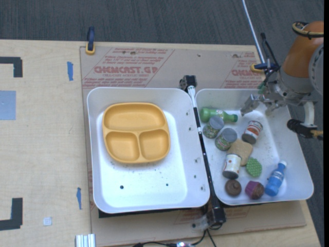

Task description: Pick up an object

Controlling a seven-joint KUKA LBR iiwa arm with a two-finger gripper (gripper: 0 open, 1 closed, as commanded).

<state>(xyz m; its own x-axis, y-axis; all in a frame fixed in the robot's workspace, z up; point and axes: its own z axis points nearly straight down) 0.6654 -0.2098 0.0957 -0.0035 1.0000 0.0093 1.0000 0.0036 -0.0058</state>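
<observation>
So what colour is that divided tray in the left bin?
Yellow-orange, plain; the divided tray shows clearly in the camera view.

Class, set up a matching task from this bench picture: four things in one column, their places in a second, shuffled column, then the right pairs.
Things:
1. yellow divided plate
2. green bottle
3. blue bottle
4. gripper

Places:
A. near corner of the right bin, by the arm's side
B. above the right bin's far end
C. in the left bin
D. far end of the right bin, beside the divider

Pairs: 1-C, 2-D, 3-A, 4-B
</observation>
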